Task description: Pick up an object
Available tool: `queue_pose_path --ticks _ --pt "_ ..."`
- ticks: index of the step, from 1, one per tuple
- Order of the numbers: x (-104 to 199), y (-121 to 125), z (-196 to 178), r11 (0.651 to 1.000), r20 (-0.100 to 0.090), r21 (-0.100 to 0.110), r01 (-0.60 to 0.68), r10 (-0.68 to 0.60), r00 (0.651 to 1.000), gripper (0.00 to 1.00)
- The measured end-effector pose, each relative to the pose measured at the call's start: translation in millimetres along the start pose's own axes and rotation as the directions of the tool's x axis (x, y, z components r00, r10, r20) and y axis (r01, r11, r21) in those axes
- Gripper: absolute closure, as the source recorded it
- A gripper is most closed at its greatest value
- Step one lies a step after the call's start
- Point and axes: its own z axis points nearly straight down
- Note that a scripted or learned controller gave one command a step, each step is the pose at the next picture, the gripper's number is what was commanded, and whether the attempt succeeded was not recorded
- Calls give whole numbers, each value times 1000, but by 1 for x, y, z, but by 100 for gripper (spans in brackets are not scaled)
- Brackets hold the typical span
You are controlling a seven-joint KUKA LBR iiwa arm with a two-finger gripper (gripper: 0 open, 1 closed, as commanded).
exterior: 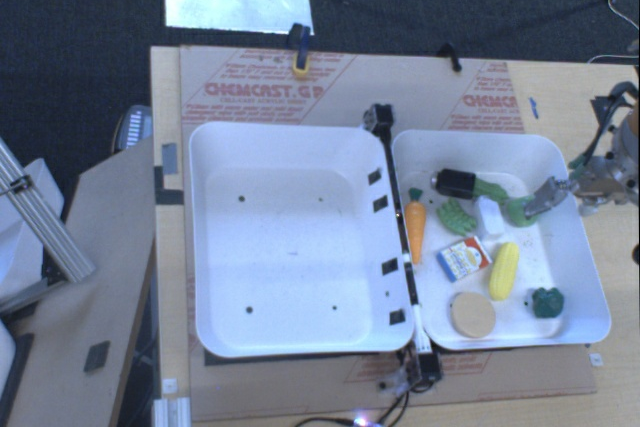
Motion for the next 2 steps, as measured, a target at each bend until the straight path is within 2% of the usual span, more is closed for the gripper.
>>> queue_pose_path --ticks 1,2 --pt "33 -53 113 1000 -7 13 -1 1 1000 0" --pt "31 -48 96 1000 0 -2 -2 2 1000 100"
